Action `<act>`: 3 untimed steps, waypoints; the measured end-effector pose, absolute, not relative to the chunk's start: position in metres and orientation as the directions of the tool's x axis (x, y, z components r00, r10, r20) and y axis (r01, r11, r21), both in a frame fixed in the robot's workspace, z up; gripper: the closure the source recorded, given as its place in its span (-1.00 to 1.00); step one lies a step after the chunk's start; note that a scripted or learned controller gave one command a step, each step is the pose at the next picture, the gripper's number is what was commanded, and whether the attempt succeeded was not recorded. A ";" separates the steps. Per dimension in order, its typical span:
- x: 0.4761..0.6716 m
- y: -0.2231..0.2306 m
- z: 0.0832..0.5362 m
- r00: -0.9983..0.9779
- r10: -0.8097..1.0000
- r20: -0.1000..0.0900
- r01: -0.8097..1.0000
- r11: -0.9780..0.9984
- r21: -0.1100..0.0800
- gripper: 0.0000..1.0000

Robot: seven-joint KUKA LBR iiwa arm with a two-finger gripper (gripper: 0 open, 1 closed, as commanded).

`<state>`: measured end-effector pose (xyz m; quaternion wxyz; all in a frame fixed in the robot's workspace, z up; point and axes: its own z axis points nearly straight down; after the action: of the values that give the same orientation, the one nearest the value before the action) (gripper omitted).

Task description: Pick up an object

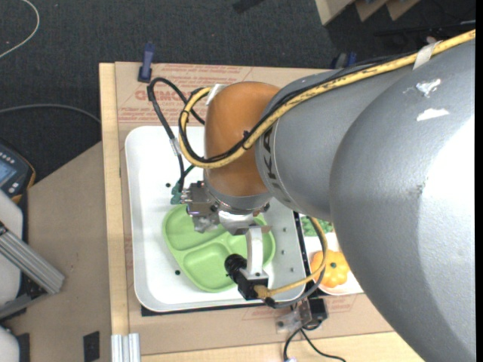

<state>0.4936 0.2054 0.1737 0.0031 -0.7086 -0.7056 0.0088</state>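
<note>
We see the arm [249, 157] low over a green divided tray [198, 266] in the left white bin [143, 217]. Whether its grip is open, we cannot tell. The desk [113, 202] is pale wood.

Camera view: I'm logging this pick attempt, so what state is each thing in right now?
Green divided tray: lying flat and right way up in the left bin, partly covered by the arm.
Orange-yellow object: resting in the right bin, partly hidden by the arm.
Arm: reaching over the left bin, wrist low above the green divided tray.
</note>
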 end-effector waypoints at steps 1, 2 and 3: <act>0.554 0.160 0.097 0.001 1.000 0.002 1.000 -0.001 0.007 1.00; 0.572 0.155 0.091 0.000 1.000 0.006 1.000 0.000 0.006 1.00; 0.604 0.193 0.205 -0.005 1.000 0.006 1.000 0.005 0.015 1.00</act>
<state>0.6043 0.1930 0.2046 -0.0034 -0.7054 -0.7087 -0.0074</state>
